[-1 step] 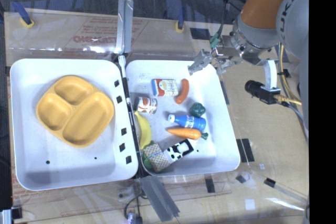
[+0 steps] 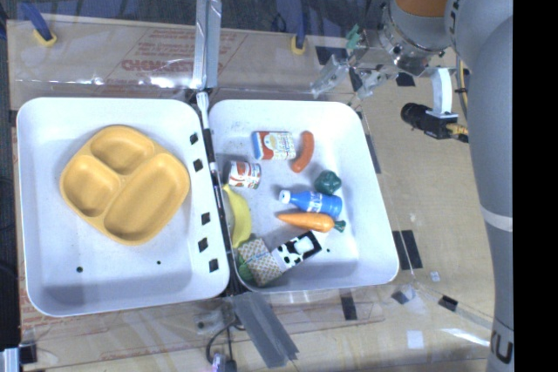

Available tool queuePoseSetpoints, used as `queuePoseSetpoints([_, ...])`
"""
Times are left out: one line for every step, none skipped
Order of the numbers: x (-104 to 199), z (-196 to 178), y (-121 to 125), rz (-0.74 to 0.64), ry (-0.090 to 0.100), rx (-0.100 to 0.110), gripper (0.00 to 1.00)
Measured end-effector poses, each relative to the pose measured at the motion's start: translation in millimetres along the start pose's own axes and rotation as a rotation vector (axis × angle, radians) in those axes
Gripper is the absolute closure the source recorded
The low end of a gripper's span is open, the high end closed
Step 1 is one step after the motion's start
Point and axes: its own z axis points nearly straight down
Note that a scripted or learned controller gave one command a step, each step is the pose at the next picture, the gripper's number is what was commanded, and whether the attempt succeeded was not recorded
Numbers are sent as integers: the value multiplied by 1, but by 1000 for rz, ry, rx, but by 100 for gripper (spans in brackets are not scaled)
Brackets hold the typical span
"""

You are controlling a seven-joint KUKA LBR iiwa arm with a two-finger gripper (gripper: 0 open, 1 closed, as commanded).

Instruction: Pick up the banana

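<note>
Jaws (image 2: 349,76) apparently released, holding nothing; the banana (image 2: 238,217), well below-left against the bin wall (image 2: 212,187), invites a glancing, failed grasp.

Even overhead light, soft shadows, mild glare on plastic sheeting (image 2: 157,57)

A bench (image 2: 113,57) covered in clear plastic sheeting carries two shallow white bins, touching side by side. The gripper (image 2: 349,76) hovers above the bench, just beyond the far right corner of the right bin (image 2: 377,213). That bin lies directly below and slightly left of the gripper. The left bin (image 2: 44,257) lies well to the gripper's left. Dark tape strips (image 2: 410,250) mark the bench surface below the gripper, beside the right bin's outer edge.
</note>
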Motion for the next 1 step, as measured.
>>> queuePoseSetpoints([60, 103, -1, -151, 1, 1, 0])
